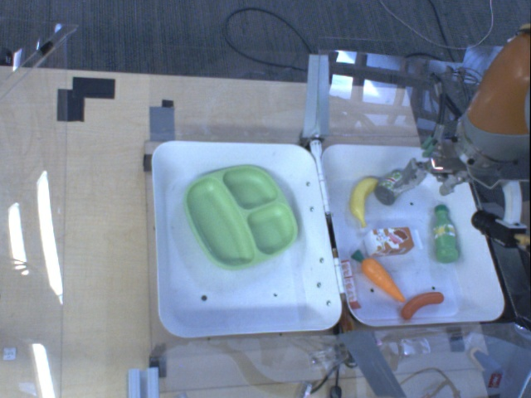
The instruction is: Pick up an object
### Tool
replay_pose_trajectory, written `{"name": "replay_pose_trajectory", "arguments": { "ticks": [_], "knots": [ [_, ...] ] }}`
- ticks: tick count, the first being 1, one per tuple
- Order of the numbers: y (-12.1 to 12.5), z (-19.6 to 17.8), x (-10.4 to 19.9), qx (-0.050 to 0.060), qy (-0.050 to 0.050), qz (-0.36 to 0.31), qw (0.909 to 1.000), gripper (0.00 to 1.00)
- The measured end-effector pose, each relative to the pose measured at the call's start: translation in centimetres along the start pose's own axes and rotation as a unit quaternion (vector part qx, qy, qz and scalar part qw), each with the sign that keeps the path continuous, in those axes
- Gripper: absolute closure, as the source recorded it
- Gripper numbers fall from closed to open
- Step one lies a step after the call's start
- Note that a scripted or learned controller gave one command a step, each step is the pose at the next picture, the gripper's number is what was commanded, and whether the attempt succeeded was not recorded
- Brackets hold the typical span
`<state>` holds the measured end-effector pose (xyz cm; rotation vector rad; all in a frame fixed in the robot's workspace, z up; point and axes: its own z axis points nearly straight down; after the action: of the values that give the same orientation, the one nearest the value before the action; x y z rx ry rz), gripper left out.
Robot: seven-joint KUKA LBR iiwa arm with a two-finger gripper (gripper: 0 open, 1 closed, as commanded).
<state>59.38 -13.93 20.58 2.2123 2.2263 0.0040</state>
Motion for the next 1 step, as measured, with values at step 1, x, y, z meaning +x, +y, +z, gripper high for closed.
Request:
{"name": "replay_pose_trajectory", "arguments": {
  "ticks": [1],
  "knots": [
    [-0.01, 10.08, -5.65, -0.011, -0.003, 0.049, 0.9988, 0.00]
  ]
}}
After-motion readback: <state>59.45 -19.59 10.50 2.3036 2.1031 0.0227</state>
